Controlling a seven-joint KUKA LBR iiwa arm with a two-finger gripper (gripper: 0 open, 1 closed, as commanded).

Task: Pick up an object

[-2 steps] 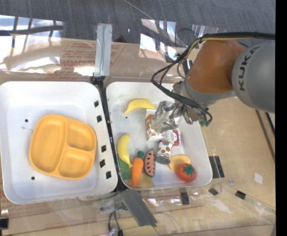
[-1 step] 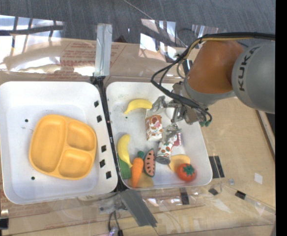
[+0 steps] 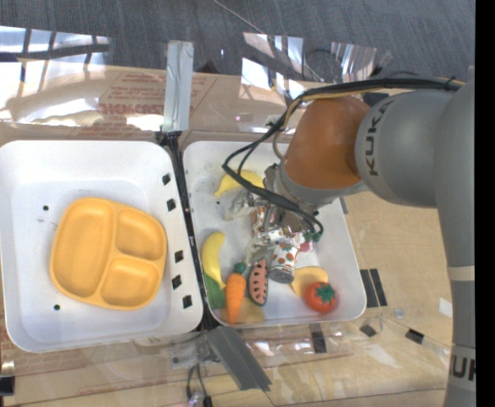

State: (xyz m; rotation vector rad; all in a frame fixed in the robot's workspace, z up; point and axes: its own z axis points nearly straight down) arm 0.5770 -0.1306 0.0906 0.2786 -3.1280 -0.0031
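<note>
Right bin (image 3: 349, 253) holds a banana (image 3: 213, 257) lying lengthwise top-to-bottom; tool (image 3: 273, 227) grip unclear, cannot tell.

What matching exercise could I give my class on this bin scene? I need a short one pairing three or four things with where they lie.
Things:
1. tray
2. tomato
3. carrot
4. gripper

Places:
A. lower right corner of the right bin
B. middle of the right bin, above the toy food
C. alone in the left bin
D. near the front edge of the right bin, beside the watermelon slice

Pairs: 1-C, 2-A, 3-D, 4-B
</note>
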